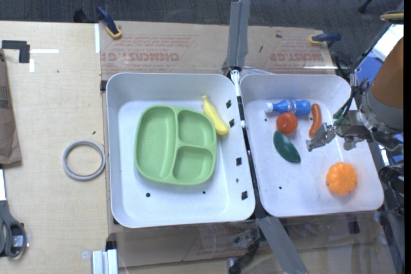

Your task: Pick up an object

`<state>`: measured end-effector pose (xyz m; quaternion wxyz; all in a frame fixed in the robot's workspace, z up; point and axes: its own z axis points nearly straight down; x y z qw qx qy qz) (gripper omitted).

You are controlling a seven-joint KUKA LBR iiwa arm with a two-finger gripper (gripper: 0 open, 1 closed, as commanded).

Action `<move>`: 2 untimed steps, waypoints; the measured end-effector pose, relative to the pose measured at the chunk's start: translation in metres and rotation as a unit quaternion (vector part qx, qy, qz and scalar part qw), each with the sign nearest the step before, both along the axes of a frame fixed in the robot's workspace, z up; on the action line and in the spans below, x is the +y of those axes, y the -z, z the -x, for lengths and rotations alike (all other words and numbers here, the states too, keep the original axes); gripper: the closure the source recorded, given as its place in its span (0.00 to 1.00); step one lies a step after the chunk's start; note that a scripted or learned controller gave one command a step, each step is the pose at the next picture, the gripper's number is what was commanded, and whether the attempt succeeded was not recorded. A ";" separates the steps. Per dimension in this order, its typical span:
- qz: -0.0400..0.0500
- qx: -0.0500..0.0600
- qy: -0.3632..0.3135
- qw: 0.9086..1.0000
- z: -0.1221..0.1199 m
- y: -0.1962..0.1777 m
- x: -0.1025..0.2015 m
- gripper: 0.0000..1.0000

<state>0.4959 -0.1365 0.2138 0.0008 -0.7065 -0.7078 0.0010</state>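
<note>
Bench (51,106) cardboard-topped, dark carpet behind; pincer (319,140) over right bin (289,202), state unclear.

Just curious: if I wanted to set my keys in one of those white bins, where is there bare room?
Left bin: bare floor below the green divided plate. Right bin: bare lower-left floor, beside the orange fruit. Its top is crowded: blue bottle, tomato.

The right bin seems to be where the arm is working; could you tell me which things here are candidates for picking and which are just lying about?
Candidates: blue bottle, red tomato, red pepper, dark green vegetable, orange pumpkin.

Lying about: green divided plate, yellow banana, tape ring, scissors.
</note>
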 end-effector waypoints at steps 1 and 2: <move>0.000 -0.001 0.001 1.000 -0.085 0.122 -0.035 0.00; 0.000 -0.001 0.003 1.000 -0.084 0.113 -0.035 1.00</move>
